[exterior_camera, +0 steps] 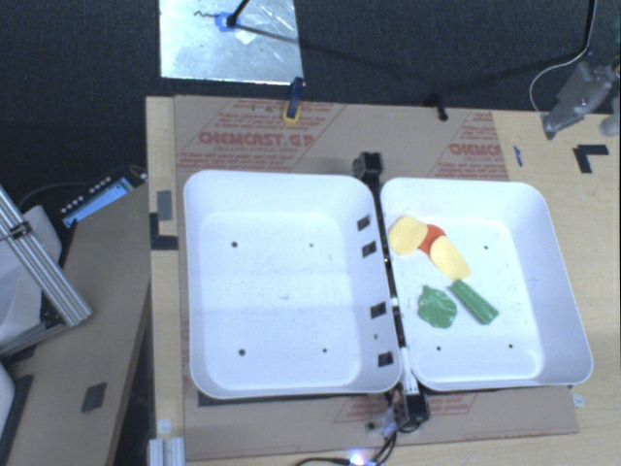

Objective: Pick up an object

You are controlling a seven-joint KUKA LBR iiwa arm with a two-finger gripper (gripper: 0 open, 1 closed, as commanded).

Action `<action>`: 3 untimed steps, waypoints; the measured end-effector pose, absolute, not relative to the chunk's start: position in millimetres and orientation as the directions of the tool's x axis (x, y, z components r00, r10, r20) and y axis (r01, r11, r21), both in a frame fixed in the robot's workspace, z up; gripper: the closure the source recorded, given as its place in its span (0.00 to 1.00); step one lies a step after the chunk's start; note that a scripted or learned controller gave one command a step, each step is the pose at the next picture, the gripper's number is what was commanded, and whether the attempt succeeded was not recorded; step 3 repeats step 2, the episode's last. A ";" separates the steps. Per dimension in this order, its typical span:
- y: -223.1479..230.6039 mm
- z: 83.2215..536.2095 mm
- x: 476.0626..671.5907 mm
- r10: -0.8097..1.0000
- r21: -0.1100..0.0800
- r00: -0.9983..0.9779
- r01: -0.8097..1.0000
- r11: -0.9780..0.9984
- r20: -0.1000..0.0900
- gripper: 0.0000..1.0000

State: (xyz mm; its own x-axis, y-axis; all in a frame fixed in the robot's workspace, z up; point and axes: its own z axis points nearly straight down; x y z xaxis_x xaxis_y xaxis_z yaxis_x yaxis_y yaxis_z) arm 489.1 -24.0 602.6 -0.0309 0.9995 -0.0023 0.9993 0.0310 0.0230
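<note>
A grey metallic piece that looks to be the gripper (579,98) is hanging at the upper right corner of the scene, beyond the bench edge and well apart from both bins; whether it is open or closed cannot be told from here, and nothing is showing in its grasp. The objects to pick are all lying in the right bin (561,260), clustered toward its left half, far below and to the left of the gripper. A smooth yellow oval piece (407,232) is sitting nearest the divider, touching a small red piece (432,236), which is partly tucking under a second yellow oval (449,258). Just below them a flat green leaf-shaped piece (437,306) with a wavy outline is lying beside a green bar (474,301), straight-sided and slanting. The left bin (281,270) is showing a glossy white plastic floor with rounded corners and small dark dots. Both bins are resting on a brown cardboard sheet (252,136) printed with red lettering, and a crinkled shiny foil sheet (228,27) is lying on the dark floor beyond.
</note>
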 end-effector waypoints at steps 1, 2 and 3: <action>-24.0 614.3 489.4 0.999 0.027 -0.033 0.999 0.033 -0.003 1.00; -24.0 613.9 489.4 0.999 0.026 -0.034 0.999 0.034 -0.003 0.00; -24.0 613.9 489.4 0.999 0.026 -0.034 0.999 0.034 -0.003 0.00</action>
